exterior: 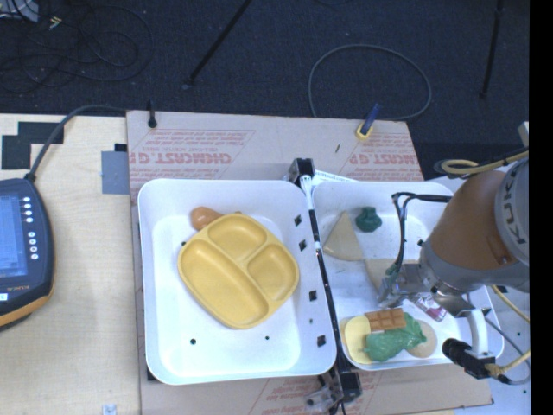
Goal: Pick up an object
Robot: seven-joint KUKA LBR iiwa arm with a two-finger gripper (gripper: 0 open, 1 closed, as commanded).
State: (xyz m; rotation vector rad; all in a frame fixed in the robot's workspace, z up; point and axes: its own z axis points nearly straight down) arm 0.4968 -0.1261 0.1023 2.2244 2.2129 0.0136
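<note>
My gripper [394, 287] hangs low over the right bin [380, 190], at the end of the grey arm with the orange band [467, 223]. It sits just above a small yellow plate [352, 339] that carries a brown ridged bar [385, 320], a green leafy piece [389, 343] and a tan cookie. A tan wedge [343, 239] and a small dark green object [368, 220] lie farther back in that bin. A second tan piece [377, 270] lies beside the gripper's tip. I see nothing held.
The left bin [149, 275] holds a large yellow divided plate [238, 269] with an orange object [205, 217] behind it. A control pendant [17, 249] rests on the bench at far left. A blue and yellow tool [369, 121] lies behind the bins.
</note>
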